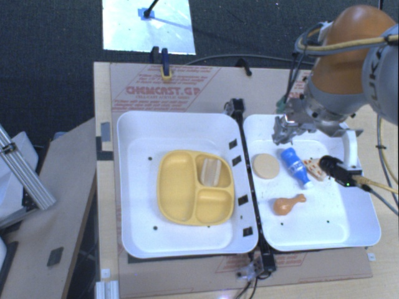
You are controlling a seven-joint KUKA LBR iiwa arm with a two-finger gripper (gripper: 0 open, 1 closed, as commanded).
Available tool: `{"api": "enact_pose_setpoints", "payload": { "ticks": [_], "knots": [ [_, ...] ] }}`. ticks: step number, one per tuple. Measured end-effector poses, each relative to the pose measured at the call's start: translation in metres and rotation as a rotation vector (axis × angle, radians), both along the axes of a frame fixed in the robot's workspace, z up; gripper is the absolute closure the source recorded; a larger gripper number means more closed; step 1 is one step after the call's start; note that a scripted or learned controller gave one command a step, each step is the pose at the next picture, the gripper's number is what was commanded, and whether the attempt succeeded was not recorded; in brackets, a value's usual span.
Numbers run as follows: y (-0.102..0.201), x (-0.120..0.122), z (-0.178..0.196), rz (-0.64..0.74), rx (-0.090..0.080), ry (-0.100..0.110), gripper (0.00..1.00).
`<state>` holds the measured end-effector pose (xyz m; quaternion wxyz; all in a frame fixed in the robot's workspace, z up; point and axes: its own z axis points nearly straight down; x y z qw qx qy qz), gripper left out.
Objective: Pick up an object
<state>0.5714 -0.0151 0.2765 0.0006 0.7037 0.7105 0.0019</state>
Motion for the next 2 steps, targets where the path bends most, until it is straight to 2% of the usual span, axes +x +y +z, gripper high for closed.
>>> {"api": "enact_pose_setpoints", "payload": {
  "ticks": [1,2],
  "knots": [
    [0.057,0.017,-0.017,0.001,0.000,0.002,1.00],
    [0.108,0.029,-0.019,0.000,0.000,0.001,1.00]
  ]
}}
